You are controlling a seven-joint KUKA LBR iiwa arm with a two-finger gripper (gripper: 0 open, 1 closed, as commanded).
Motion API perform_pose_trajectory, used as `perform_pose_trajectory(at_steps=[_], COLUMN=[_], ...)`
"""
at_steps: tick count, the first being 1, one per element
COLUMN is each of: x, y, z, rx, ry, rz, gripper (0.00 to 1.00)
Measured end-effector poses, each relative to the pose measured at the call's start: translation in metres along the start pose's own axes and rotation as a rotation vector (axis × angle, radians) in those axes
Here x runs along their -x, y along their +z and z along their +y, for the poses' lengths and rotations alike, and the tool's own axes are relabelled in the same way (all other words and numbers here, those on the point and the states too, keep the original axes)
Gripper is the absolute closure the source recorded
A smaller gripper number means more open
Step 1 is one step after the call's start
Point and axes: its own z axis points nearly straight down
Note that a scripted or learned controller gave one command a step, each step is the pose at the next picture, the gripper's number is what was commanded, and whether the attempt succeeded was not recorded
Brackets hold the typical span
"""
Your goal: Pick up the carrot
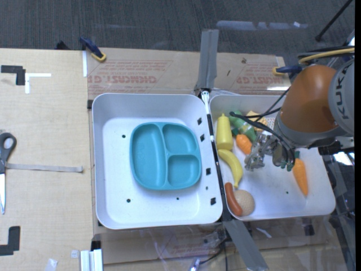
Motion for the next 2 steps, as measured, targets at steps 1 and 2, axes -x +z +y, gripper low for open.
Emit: perform_pose_trajectory(at_steps=[1,2], x=[0.000,0.002], y=[0.000,-0.010], z=[0.000,0.001], rx=[0.000,0.000], ry=[0.000,-0.003], rz=[0.000,-0.006], gripper=[0.00,1.00])
